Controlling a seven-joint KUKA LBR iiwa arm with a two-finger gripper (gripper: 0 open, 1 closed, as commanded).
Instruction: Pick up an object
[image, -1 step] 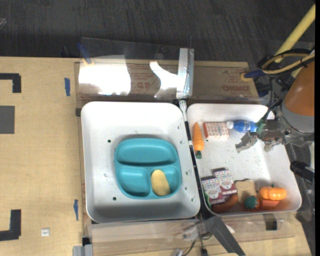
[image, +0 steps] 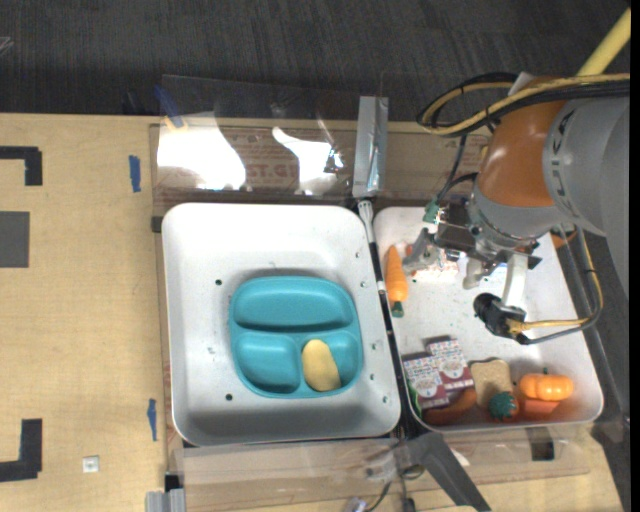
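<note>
My gripper (image: 445, 260) hangs over the upper part of the right bin (image: 585, 375), below the orange wrist band. Its fingers stand apart, open, with nothing between them. An orange carrot (image: 397, 277) lies just left of the gripper, along the bin's left wall. Near the bin's front edge lie a printed red-and-white packet (image: 440, 372), a slice of bread (image: 490, 376), an orange pepper-like toy (image: 545, 388) and a small red-and-green piece (image: 501, 405). All of these are well below the gripper.
The left bin (image: 200, 240) holds a teal divided plate (image: 290, 305) with a yellow potato-like object (image: 320, 365) in its lower right compartment. A black fitting and yellow cable (image: 545, 324) hang from the arm over the right bin's middle. A metal post (image: 369, 150) stands behind the bins.
</note>
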